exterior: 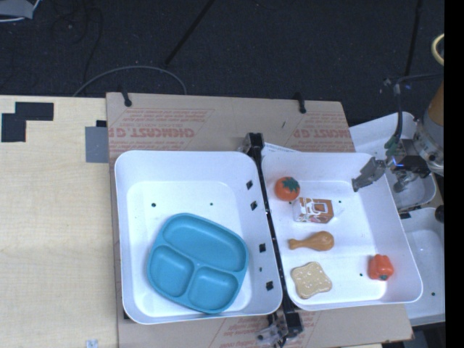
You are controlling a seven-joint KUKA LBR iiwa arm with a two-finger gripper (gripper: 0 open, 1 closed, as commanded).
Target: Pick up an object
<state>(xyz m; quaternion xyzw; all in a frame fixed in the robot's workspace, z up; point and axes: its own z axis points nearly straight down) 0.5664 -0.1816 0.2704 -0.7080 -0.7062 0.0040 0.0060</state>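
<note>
Look to the right-hand bin (377, 216) and you find five small things lying in it. A tomato (287, 188) sits near the top left corner, just beside the divider between the bins. Below and right of it lies a small brown and white carton (315, 209), then a drumstick (312, 242) lying on its side, and a slice of toast (311, 280) near the front wall. An orange-red pepper (380, 267) rests well apart from these, by the right wall.

The left-hand bin (181, 172) holds a blue divided plate (197, 262), tilted a little askew.

Your end effector (368, 172) hangs over the right bin's upper right corner, above the rim, touching none of the five things. You cannot tell from this angle how far apart its grip stands; nothing shows in it.
</note>
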